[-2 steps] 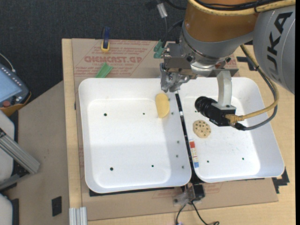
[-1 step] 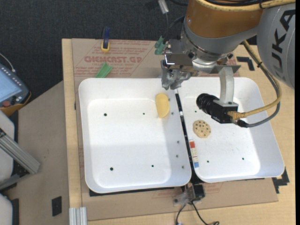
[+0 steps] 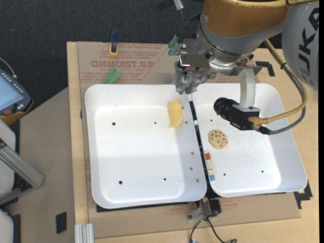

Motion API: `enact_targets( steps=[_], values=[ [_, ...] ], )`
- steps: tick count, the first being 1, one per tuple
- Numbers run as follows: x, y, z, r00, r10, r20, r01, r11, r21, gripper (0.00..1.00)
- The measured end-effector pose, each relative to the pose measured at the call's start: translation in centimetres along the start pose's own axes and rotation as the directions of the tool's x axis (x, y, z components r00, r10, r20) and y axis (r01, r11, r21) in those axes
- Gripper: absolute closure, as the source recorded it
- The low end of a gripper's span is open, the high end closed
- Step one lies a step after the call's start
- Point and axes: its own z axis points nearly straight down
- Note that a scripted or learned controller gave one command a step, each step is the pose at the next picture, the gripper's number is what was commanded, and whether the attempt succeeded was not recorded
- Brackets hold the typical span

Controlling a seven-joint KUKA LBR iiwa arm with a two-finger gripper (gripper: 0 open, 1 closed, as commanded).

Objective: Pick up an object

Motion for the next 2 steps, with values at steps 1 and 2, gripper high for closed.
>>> enact_targets(
  steps=[1, 2],
  values=[
    [0.1, 0.1, -1.0, 1.0, -0.001, 0.0, 0.001, 1.0, -0.002, 1.0],
    [0.1, 0.1, -2.1, 1.0, -0.002, 0.0, 0.002, 1.0, -0.004, 1.0]
  ],
)
